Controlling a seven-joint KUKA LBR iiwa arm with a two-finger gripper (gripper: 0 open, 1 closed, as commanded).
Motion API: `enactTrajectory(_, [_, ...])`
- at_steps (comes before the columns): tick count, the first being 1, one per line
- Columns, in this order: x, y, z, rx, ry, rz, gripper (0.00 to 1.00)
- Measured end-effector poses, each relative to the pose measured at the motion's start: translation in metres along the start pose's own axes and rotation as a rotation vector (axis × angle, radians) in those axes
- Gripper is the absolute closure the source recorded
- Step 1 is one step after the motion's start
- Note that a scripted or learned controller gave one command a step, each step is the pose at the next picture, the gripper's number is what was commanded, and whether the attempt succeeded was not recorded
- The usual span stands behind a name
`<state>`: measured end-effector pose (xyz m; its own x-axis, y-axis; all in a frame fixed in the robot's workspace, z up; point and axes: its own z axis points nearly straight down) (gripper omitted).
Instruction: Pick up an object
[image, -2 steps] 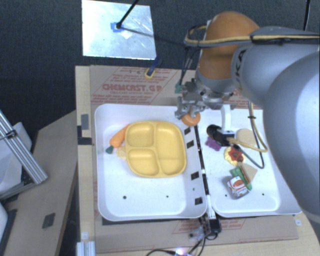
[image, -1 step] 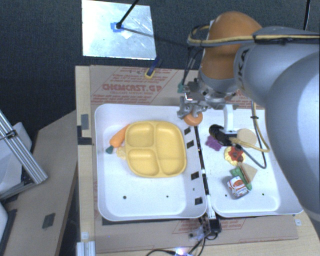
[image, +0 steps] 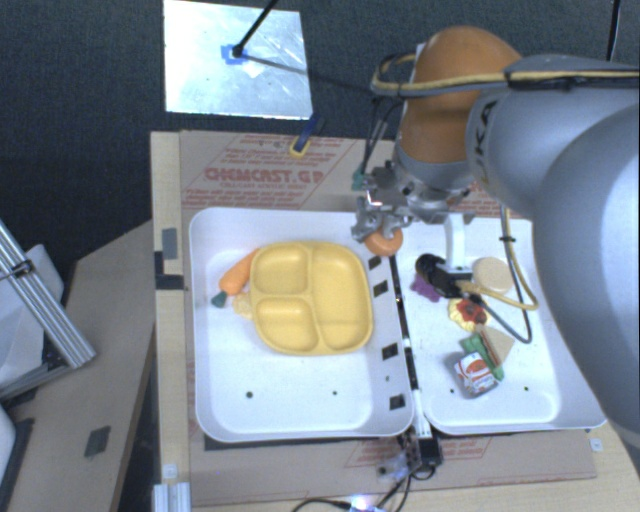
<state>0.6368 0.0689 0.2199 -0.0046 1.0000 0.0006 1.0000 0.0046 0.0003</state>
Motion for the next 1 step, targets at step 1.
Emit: enactTrajectory(1, [-0.0065,0.0052,0.0052,-0.002,-0.001,0.003,1.00])
